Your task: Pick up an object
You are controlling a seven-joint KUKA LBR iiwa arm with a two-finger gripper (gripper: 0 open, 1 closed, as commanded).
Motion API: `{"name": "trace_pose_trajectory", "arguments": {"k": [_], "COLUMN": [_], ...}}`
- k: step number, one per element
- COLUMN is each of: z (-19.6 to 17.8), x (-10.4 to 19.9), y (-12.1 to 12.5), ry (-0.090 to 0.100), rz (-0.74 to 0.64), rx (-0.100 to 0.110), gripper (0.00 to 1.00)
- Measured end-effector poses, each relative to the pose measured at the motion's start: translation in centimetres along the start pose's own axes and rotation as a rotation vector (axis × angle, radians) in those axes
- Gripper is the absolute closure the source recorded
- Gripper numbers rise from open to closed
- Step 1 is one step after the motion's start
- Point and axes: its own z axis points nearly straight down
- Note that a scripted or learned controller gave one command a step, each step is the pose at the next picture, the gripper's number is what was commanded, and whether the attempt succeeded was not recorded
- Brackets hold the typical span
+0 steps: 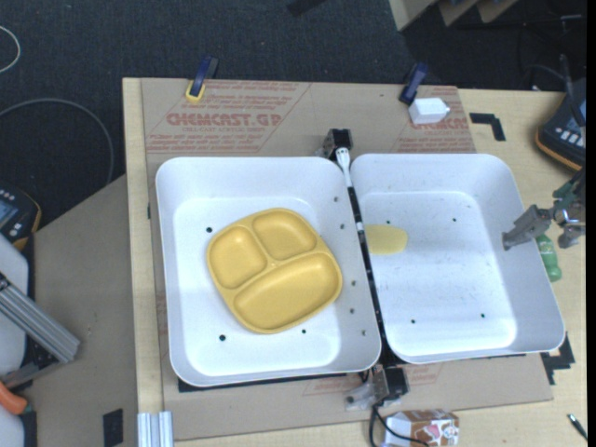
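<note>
Yellow divided plate (pixel 273 270) is lying flat in the left bin (pixel 177 250), nearest the worktop's (pixel 140 156) front edge, its three compartments facing up. Farther back, a small pale yellow piece (pixel 386 239) is sitting in the right bin (pixel 494 333), just beside the wall shared with the left bin. At the right bin's far side, the tool (pixel 538 222) is hovering over the rim; whether it is wide or narrow cannot be told.

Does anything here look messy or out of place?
Nothing is spilled or broken. The yellow plate lies flat but turned at an angle to the left bin. A small yellow piece lies alone in the right bin, close to the divide.
</note>
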Motion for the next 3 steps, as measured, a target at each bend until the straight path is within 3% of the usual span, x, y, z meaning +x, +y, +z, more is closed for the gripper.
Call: {"name": "trace_pose_trajectory", "arguments": {"k": [1, 2, 3], "z": [-17.6, -17.8, -5.5], "x": [5.2, 5.0, 6.6], "y": [-0.8, -0.8, -1.0], "ry": [-0.004, -0.003, 0.002], "rz": [-0.006, -0.002, 0.001], "rx": [-0.017, -0.006, 0.007], "gripper": [0.0, 1.0, 1.0]}}
